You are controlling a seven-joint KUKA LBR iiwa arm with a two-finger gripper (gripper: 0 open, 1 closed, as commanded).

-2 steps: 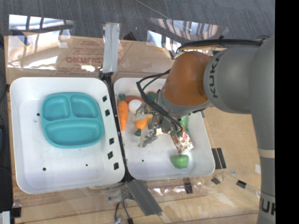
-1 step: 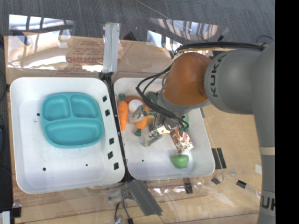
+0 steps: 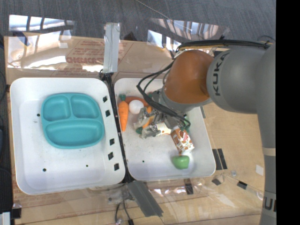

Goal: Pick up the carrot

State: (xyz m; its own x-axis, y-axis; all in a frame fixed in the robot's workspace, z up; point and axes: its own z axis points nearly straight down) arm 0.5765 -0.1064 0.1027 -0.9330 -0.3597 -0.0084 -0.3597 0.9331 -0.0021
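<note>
An orange carrot (image 3: 123, 115) with a green top lies along the left wall of the right bin (image 3: 154, 170), its top pointing to the far side. My gripper (image 3: 149, 127) hangs low over the middle of that bin, just right of the carrot and a short gap from it. A small orange and green piece (image 3: 147, 121) shows right at the gripper, and I cannot make out what it is. The carrot rests on the bin floor, untouched.
A white round object (image 3: 136, 107) sits beside the carrot's top. A brown and white packet (image 3: 182, 141) and a green fruit (image 3: 181, 161) lie in the right bin's near right part. A teal divided plate (image 3: 71, 120) rests in the left bin (image 3: 28, 172).
</note>
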